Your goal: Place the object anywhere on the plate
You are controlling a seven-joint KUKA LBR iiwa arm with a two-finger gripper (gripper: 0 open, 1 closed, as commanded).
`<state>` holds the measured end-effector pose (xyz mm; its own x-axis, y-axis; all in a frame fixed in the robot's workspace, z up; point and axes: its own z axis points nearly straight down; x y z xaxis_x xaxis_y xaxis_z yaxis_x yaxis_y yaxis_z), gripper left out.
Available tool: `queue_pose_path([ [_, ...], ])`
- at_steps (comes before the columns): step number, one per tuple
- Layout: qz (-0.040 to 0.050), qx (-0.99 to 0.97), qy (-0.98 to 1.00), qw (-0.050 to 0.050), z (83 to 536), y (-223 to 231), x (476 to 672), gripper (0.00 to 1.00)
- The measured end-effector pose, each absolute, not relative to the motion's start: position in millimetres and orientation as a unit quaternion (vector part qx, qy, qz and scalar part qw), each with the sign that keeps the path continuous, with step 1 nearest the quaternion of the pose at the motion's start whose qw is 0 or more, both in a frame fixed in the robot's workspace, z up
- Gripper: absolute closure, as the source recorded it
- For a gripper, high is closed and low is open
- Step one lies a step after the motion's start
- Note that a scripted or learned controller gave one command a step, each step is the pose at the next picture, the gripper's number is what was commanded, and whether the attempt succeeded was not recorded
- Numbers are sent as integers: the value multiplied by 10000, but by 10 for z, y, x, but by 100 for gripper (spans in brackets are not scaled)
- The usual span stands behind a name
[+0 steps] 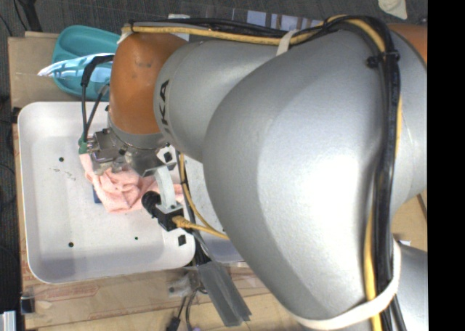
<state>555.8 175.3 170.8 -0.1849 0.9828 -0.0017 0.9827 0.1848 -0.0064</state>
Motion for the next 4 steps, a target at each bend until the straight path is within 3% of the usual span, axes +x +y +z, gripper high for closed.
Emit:
queue_pose_path([
  [1,23,-6538,-7567,10,1819,1623,4878,100],
  [2,9,-5542,-8324,2,2205,1237,5163,100],
  [3,-36,-5983,-8013,-22,949,1866,4878,100],
  [4,23,-5082,-8612,26,1316,1828,5523,100],
])
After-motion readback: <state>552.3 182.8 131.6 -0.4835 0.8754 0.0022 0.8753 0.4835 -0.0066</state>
